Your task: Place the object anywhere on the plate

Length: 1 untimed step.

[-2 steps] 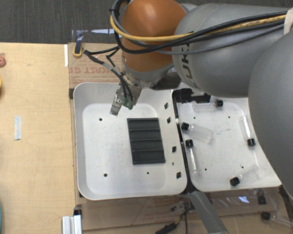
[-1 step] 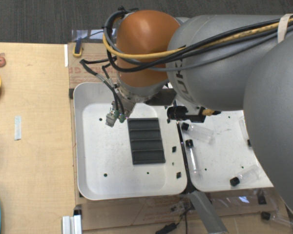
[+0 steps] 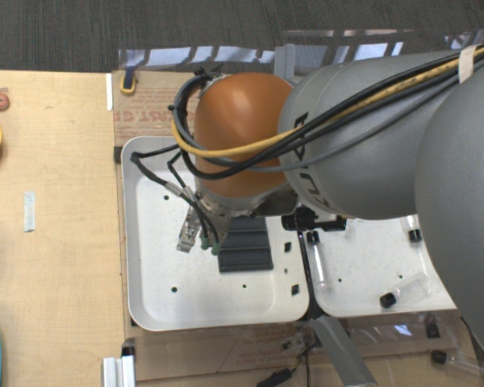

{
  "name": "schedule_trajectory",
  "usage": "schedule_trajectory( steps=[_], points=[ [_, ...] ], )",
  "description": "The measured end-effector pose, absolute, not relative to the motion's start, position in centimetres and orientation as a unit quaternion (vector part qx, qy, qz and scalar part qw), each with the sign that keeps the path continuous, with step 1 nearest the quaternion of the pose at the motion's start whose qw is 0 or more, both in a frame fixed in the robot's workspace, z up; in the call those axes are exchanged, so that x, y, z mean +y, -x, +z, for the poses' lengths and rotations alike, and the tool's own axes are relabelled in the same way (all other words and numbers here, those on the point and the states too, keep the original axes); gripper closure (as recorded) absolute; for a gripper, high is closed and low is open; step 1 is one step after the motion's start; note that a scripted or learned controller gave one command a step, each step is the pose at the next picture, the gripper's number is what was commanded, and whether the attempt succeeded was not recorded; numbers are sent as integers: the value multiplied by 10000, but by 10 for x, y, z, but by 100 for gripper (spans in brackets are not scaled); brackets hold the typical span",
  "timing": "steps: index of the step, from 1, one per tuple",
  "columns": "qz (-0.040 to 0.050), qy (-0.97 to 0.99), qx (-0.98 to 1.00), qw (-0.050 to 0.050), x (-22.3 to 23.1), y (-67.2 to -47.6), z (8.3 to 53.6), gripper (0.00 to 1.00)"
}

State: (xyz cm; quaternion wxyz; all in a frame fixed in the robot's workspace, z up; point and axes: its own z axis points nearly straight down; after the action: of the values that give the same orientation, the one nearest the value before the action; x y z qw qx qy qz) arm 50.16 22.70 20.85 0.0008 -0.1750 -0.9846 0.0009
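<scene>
Camera view: two white bins (image 3: pixel 145 297), one arm (image 3: pixel 371 135).

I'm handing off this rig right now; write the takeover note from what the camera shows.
Hand: low over the left bin, beneath the orange band; the dark block there hides whether it is open or shut.
Job's things: I cannot make out a plate or the object to place. The right bin holds clear tubes with dark caps.
Done: nothing confirmed.
Left: find the object, grasp it, set it on the plate.
</scene>
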Motion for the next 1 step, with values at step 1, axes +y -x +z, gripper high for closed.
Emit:
schedule_trajectory(
  steps=[1],
  points=[
    [-2, 785, -9969, -11, 228, -548, 271, 100]
  ],
)
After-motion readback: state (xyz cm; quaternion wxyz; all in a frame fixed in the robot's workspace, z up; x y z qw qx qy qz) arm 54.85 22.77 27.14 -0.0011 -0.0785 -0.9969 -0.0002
